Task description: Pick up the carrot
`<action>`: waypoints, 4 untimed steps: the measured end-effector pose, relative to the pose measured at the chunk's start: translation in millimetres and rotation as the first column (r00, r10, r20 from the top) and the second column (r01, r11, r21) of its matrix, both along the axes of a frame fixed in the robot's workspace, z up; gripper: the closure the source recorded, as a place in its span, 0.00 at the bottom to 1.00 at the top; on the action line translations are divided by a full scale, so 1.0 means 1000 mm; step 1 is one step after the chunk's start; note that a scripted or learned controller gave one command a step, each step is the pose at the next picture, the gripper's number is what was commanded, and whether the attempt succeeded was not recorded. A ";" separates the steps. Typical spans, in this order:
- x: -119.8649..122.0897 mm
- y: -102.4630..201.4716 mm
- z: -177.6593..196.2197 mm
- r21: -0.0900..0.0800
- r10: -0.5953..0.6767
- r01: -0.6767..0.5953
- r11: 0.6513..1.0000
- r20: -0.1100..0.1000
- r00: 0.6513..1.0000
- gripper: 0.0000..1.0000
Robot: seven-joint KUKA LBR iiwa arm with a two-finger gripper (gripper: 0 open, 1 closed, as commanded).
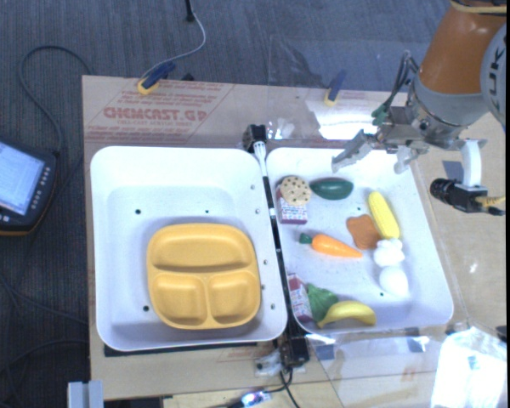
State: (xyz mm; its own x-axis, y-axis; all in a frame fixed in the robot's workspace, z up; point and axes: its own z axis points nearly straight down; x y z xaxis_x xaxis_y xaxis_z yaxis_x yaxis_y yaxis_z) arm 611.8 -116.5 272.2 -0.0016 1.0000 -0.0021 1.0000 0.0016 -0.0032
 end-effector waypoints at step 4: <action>-0.114 0.125 -0.088 0.004 0.101 -0.101 0.995 0.002 0.995 1.00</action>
